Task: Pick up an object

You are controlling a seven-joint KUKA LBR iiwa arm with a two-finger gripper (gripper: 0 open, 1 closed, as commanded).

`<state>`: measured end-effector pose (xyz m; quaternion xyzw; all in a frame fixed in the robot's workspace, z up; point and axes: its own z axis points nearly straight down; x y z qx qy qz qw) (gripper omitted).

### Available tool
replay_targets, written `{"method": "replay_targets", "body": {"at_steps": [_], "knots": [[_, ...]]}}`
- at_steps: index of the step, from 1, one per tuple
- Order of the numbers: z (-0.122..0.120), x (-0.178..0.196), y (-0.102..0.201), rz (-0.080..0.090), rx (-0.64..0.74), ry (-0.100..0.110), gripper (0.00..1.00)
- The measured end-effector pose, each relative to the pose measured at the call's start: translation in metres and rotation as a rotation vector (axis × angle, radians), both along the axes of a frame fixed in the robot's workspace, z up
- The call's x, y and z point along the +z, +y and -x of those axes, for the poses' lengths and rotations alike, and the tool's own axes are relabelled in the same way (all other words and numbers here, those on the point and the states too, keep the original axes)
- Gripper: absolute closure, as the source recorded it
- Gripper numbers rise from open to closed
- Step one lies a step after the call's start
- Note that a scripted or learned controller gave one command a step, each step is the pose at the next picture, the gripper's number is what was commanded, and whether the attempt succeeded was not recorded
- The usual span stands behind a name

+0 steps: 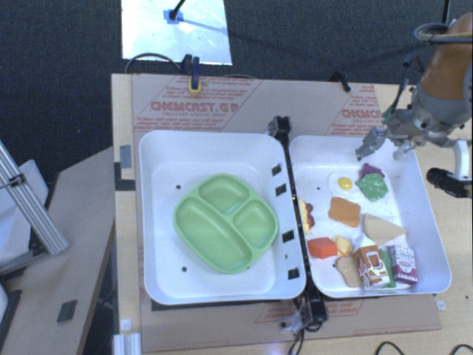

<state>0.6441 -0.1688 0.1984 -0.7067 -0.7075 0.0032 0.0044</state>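
Observation:
My gripper (pixel 385 146) hangs open over the far edge of the right bin (pixel 431 198), with nothing between its fingers. Just below it in the bin lie a purple piece (pixel 371 171) and a green leafy toy (pixel 373 188). To their left is a fried egg (pixel 344 183), with an orange toast slice (pixel 344 211) and a pale cheese wedge (pixel 382 229) nearer the front. A red piece (pixel 321 247), a small yellow piece (pixel 342 242), a tan bread piece (pixel 346 271) and two snack packets (pixel 388 265) fill the front of the bin.
The left bin (pixel 159 198) holds a green divided plate (pixel 225 222). A black hinged divider (pixel 290 198) runs between the bins. A small red and yellow item (pixel 306 215) lies against the right bin's left wall.

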Motion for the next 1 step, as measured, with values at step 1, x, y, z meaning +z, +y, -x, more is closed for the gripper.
{"method": "replay_targets", "body": {"at_steps": [1], "knots": [[-0.0030, 0.0080, 0.0003, 0.002, 0.002, -0.013, 0.00]]}}
